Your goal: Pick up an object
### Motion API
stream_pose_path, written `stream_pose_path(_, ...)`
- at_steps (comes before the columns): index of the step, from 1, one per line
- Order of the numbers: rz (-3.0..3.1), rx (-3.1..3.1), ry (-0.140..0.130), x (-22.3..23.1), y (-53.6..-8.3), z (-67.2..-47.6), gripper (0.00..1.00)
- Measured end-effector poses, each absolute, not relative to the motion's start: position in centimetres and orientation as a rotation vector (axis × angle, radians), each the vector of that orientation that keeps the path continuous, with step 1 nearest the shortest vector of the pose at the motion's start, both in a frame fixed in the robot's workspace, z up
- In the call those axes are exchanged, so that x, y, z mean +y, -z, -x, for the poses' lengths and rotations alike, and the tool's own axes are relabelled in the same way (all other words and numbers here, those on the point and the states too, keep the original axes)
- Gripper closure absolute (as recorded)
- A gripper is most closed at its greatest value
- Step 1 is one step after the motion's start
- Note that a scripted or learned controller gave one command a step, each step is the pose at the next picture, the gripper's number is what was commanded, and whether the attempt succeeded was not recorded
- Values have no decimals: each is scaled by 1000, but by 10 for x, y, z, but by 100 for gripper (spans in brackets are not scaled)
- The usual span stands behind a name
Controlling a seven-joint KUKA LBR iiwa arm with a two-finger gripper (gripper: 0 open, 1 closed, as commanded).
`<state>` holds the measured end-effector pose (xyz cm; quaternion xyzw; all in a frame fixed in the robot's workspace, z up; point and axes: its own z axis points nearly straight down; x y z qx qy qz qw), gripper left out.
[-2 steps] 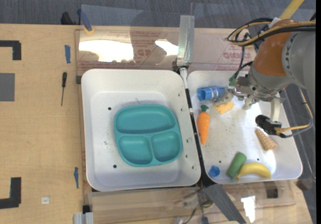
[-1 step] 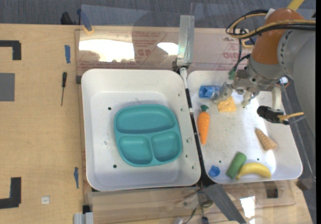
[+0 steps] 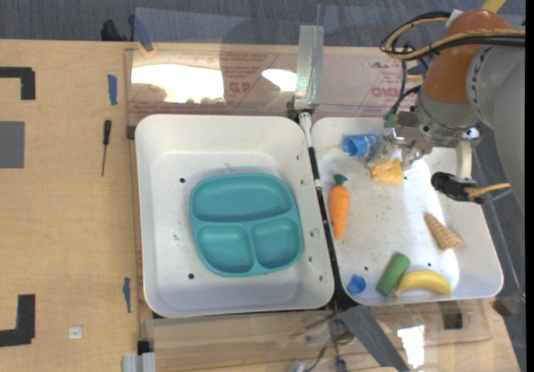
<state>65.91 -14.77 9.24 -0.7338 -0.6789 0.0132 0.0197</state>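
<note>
1. Camera view, layout: two shallow white bins sit side by side on the bench. The left bin (image 3: 158, 220) holds a teal divided plate (image 3: 246, 224). The right bin (image 3: 488, 274) carries the loose items.

2. Camera view, the arm: the grey arm with its orange band (image 3: 455, 62) reaches in from the right, over the far end of the right bin. The gripper (image 3: 400, 145) hangs above that bin's far-left part. Whether it is released or clenched I cannot tell from this angle, and nothing is seen held by it.

3. Camera view, nearest candidates: a yellow-orange wedge, perhaps a cheese piece (image 3: 386, 171), lies just on the camera side of the gripper, close beneath it. A small blue cup (image 3: 359, 144) lies on its side just to the left of the gripper.

4. Camera view, other items: a toy carrot (image 3: 339, 208) lies by the divider, its long axis running near to far, green top at the far end. An ice-cream cone (image 3: 444, 231), a green pickle-like piece (image 3: 392, 273), a banana (image 3: 423, 282) and a small blue piece (image 3: 356, 284) lie well apart from the gripper, toward the near end.

5. Judgement: the wedge seems the likeliest target; the move turns on a short shift toward the camera and a descent.
</note>
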Motion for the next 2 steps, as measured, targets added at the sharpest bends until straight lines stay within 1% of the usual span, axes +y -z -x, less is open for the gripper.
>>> stream_pose_path(1, 2328, -2116, 12, -67, -188, -660, 100)
stream_pose_path(2, 2459, -1954, 2, -22, -275, -557, 100)
